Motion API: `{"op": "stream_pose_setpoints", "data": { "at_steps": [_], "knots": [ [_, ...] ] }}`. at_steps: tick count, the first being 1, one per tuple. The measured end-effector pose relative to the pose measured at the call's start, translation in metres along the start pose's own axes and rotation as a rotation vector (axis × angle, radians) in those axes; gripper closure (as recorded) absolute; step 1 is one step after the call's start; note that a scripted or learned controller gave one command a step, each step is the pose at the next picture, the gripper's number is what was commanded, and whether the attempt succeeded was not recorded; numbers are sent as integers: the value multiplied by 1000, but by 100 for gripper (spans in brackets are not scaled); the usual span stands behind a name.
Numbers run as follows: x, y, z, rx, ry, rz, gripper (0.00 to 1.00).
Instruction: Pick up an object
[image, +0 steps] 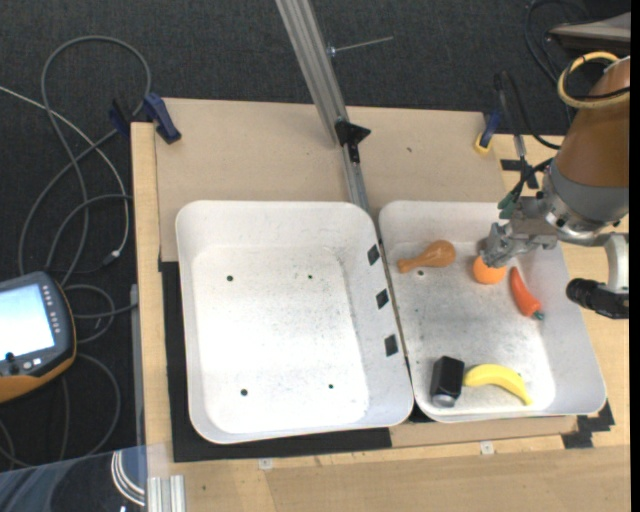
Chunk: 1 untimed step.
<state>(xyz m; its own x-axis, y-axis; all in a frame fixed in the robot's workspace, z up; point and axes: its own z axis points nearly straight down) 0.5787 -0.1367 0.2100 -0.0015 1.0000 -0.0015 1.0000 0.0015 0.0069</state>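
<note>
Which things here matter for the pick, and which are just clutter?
For the job: gripper, orange ball, carrot, drumstick, banana, black block, right bin.

Lying about: left bin, handheld controller, blue clamps, cables.

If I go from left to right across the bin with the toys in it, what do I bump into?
Tan drumstick-shaped toy → small black box → yellow banana → red-orange carrot. The small orange ball sits under the gripper, so its place is left out.
</note>
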Motion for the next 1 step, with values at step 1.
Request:
{"op": "stream_pose_setpoints", "data": {
  "at_steps": [1],
  "knots": [
    [60, -9, -11, 8, 6, -6, 100]
  ]
}}
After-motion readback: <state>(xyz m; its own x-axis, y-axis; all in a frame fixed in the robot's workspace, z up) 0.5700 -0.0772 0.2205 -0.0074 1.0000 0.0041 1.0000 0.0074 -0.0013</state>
